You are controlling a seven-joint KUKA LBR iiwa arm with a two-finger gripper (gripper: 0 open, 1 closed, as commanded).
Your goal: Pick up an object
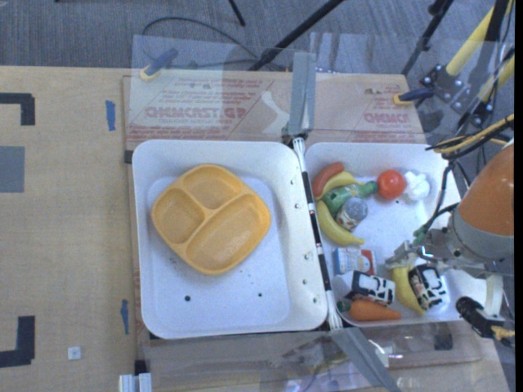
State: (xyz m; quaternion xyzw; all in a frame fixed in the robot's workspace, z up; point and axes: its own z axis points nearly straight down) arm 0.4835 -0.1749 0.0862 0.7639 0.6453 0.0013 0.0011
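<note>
Reaching: arm [489, 219] enters from the right, its orange band over the right bin's [425, 158] near right corner.
Gripper: gripper [417, 256] hangs low over the right bin, just above the toys at its near side; whether it is released or clenched cannot be told, and nothing can be seen between its fingers.
Toys near gripper: a black-and-white cow toy [428, 288] lying against a yellow banana [404, 288], both just under the gripper; a second cow toy [373, 287] to their left.
Carrot: carrot [372, 309] lies along the near wall, touching the second cow toy.
Packet: small white packet [353, 260] sits between the cow toys and the far cluster.
Far cluster: a long banana [333, 227] curves beside the divider, with a red pepper [327, 176], a green toy [347, 194], a grey ball [354, 211], a tomato [391, 184] and a white lump [417, 186] around it.
Left bin: left bin [163, 300] holds a yellow divided plate [210, 217], set toward its far left and lying flat.
Bench: bench [57, 243] bears both bins side by side, touching along the middle.
</note>
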